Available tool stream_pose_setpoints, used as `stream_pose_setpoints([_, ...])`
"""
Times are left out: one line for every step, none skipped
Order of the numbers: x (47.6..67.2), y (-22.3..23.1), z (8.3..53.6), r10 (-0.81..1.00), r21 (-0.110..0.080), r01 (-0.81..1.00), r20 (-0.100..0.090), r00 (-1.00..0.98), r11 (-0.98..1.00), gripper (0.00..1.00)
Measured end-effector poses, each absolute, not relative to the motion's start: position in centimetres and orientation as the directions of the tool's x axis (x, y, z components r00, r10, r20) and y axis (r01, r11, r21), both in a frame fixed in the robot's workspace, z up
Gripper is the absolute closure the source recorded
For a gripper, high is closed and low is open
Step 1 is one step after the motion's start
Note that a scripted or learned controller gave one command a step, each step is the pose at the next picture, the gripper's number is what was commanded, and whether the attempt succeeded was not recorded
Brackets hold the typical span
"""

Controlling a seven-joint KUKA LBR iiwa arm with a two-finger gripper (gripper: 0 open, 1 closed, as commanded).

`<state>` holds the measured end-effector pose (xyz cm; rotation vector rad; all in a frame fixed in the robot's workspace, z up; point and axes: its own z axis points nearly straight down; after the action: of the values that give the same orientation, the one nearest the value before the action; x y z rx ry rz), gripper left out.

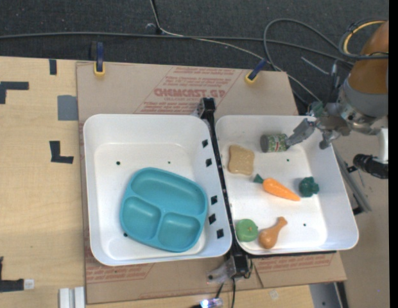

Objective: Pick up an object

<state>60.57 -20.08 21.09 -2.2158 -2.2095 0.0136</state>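
Nearest the camera, in the right bin (340, 236), a green round piece (246, 230) and a tan drumstick-shaped toy (272, 233) are seen lying just beside each other; both are judged light, stiff and smooth, so slippery under hard fingers. Further back, an orange carrot (280, 189) is laid slantwise, with a small dark green piece (308, 187) near its tip and a slice of toast (241, 160) to its left; the carrot is best taken across its thick middle. Farthest off, a small green can (273, 142) is found lying on its side near the rear wall, with the gripper (312, 132) just beside it; its jaws are seen spread apart, with nothing between them. The can, judged rigid and liable to roll, is best clamped across its body.
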Motion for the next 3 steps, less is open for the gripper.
stream_pose_setpoints([60.9, -20.0, 22.0, 1.0, -0.001, 1.0, 0.0, -0.001, 0.001, 0.0])
stream_pose_setpoints([60.7, -20.2, 17.7, 1.0, -0.003, 1.0, -0.001, -0.001, 0.001, 0.0])
stream_pose_setpoints([60.4, -20.0, 13.4, 1.0, -0.004, 1.0, -0.001, -0.001, 0.001, 0.0])
